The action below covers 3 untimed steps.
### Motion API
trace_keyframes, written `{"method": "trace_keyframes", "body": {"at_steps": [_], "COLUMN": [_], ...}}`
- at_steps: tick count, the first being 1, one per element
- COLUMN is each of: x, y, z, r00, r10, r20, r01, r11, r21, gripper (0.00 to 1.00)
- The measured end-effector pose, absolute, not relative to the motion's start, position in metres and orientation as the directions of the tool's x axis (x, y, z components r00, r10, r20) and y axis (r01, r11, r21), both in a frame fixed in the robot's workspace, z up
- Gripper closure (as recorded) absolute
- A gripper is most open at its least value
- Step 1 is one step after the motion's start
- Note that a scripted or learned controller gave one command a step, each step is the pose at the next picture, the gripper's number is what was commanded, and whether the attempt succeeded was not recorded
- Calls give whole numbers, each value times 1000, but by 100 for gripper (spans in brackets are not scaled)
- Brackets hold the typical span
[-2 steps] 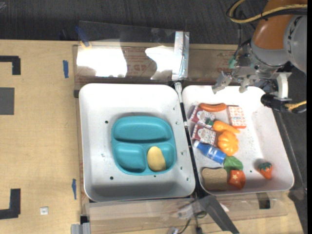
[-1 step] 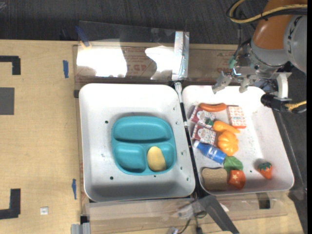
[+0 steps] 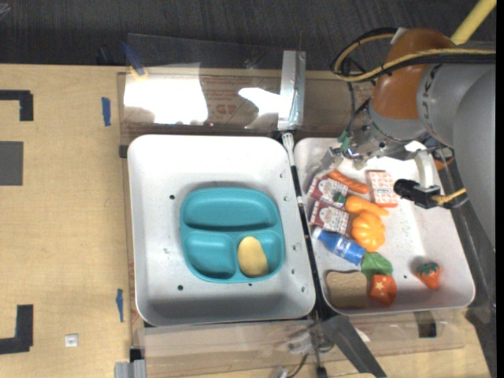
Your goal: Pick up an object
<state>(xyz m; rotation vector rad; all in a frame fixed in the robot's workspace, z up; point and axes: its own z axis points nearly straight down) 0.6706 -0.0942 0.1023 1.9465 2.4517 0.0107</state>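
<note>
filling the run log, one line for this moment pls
arm: over right bin far end | potato: in teal tray, left bin | nothing seen held

Dark grey carpet floor at far side; tan wooden benchtop at left with black tape marks; glare on clear panel.

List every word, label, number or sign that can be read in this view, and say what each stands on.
No text reads clearly here.
Red and white cartons in the right bin: printing on their faces, too small and blurred to read.
Small carton by the orange pepper: a red pattern, no legible word.
Blue bottle: label not readable.
Clear panel behind the left bin: faint reddish print under glare, illegible.
</note>
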Motion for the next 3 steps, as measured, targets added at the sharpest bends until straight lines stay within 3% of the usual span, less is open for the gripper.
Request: {"method": "trace_keyframes", "body": {"at_steps": [1,2,3], "x": [673,669,670], "y": [-92,-127,-60], "z": [115,90,191], "r00": [-228,-277,-269], "r10": [974,961,963], "r20": [-4,-3,-3], "r01": [973,961,963], "r11": [228,277,269], "r21": [20,8,13], "gripper": [100,100,100]}}
